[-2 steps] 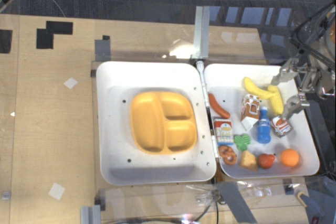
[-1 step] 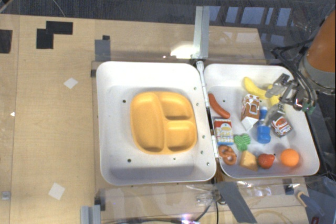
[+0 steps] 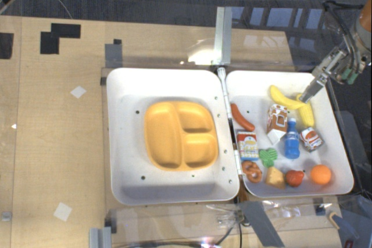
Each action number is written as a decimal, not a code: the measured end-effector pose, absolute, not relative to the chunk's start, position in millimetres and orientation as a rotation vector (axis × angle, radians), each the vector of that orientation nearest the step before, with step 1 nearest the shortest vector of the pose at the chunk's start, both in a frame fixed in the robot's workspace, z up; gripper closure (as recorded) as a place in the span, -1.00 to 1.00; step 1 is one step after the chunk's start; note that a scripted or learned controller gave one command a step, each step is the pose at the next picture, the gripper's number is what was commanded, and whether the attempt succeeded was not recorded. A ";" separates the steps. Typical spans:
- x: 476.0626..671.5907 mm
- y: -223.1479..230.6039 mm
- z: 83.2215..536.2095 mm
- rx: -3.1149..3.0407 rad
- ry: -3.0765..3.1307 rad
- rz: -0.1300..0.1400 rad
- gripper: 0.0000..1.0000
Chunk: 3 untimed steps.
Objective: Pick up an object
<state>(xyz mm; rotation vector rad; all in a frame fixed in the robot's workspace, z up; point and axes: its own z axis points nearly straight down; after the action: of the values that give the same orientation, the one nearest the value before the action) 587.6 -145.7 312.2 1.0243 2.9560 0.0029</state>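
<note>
The right bin [image 3: 253,83] holds several small objects. Among them are a yellow banana [image 3: 289,101], a red sausage [image 3: 242,117], a brown and white carton [image 3: 277,120], a blue bottle [image 3: 291,141], a small can [image 3: 312,139] and an orange [image 3: 320,175]. My gripper [image 3: 303,96] reaches in from the upper right, slanting down to the left. Its tip is at the bend of the banana, touching it or just above it. I see nothing lifted.
A red and white box [image 3: 247,144], a green toy [image 3: 268,156], a pretzel [image 3: 252,170], a yellow wedge [image 3: 275,177] and a red fruit [image 3: 295,178] lie along the right bin's front. The left bin [image 3: 125,125] holds a yellow divided tray [image 3: 180,135].
</note>
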 end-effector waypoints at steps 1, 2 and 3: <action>608.1 -178.1 170.4 1.197 2.914 -0.003 -1.00; 646.5 -179.0 118.8 1.633 2.644 0.023 -1.00; 671.8 -192.6 146.2 1.904 2.485 0.007 -1.00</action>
<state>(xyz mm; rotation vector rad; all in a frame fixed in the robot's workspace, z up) 671.8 -192.6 146.2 1.9045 2.4847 0.0069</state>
